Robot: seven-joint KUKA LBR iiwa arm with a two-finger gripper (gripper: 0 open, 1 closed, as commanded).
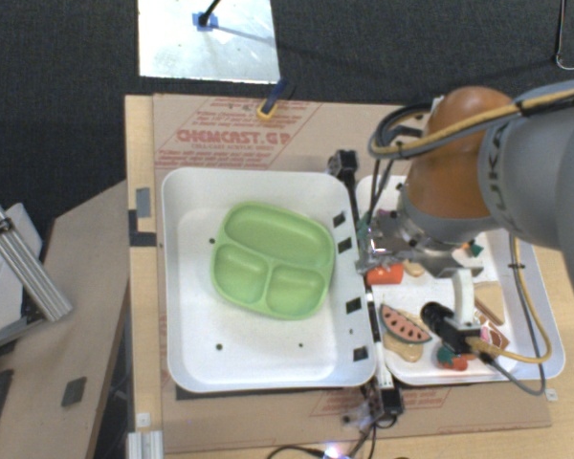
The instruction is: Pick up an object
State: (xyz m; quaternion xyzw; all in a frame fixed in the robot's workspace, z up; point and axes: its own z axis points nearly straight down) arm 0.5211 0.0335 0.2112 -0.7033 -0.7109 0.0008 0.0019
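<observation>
Green three-compartment plastic tray (272,259), centred in left white bin (187,285).
Right white bin (540,318): watermelon-slice toy (405,323) near front edge; pincer (387,256) above orange block (385,274), grip state indeterminable.

Green tray (272,259) (three compartments) in white bin (187,285); orange block (386,274).

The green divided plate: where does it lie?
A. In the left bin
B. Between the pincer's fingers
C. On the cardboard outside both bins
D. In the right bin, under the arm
A: the green divided plate lies flat on the floor of the left bin, apart from the arm, which is over the right bin.
</observation>
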